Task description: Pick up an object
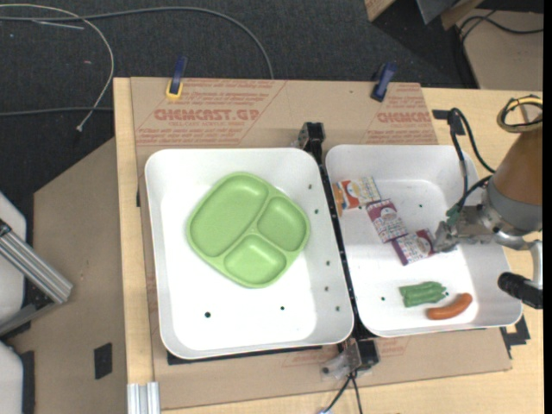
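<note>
Green divided plate (248,228) lying in left bin (172,317), well left of the purple packet (398,232). Right bin (379,317) holding that packet mid-floor; orange-white packet (354,191) up-left of it; green toy (423,294) and orange sausage (449,307) below. Gripper (444,235) touching packet's right end; finger state impossible to tell.

The arm (517,188) reaches in from the right, wrist angled down and leftward. Its gripper (447,234) sits low.
</note>
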`<state>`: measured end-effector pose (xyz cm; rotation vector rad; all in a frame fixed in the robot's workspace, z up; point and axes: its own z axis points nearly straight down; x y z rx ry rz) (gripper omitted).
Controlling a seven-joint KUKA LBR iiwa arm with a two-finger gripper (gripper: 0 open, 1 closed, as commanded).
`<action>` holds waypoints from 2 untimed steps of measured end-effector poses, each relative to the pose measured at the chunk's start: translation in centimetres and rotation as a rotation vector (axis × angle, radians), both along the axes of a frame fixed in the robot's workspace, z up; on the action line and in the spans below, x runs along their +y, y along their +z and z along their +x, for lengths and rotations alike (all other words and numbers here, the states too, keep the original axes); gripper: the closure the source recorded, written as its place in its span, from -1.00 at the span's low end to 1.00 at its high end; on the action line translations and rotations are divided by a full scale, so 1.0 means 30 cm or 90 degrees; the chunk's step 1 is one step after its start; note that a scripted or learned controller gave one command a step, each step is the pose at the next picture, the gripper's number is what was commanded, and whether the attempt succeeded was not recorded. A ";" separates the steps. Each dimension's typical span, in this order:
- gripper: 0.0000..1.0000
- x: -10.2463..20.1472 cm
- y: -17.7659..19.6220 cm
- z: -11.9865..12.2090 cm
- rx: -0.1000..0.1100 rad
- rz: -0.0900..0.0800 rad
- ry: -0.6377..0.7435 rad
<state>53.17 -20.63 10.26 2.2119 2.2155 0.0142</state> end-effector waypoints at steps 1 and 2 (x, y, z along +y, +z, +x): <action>1.00 0.012 0.213 0.001 0.004 -0.001 0.000; 1.00 0.029 0.405 0.034 0.004 -0.001 0.000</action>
